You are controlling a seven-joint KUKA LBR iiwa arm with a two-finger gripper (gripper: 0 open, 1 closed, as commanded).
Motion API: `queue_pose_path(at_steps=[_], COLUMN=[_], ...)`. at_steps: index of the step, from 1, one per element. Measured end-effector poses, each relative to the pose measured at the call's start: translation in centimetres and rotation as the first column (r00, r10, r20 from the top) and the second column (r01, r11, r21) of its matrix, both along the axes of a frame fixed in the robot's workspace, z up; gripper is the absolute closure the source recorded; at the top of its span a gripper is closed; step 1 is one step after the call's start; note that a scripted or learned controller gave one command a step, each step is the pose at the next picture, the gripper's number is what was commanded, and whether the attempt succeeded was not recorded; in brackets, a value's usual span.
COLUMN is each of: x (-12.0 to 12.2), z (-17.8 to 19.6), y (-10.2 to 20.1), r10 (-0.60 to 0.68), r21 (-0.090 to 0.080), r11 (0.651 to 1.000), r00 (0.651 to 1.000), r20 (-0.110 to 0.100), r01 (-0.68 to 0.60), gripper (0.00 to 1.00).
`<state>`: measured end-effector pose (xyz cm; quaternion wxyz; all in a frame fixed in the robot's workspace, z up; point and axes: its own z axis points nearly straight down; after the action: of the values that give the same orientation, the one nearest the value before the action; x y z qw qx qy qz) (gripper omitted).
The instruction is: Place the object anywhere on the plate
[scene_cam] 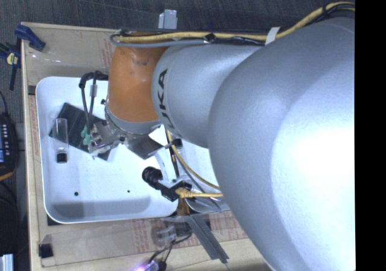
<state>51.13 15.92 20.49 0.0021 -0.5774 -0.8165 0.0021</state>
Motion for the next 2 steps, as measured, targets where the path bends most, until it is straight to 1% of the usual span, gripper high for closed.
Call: queue_pose_path(at_steps=[1,2], x=[0.3,1.9], z=[-5.1,3.2], y=[4.5,-2.2], r10=[-0.467,-0.354], r21=[-0.004,0.001], r11=[0.884,0.935], r00=[0.884,0.935], r20=[-0.001,0.003], r01=[0.467,0.354], gripper=[1.00,1.00])
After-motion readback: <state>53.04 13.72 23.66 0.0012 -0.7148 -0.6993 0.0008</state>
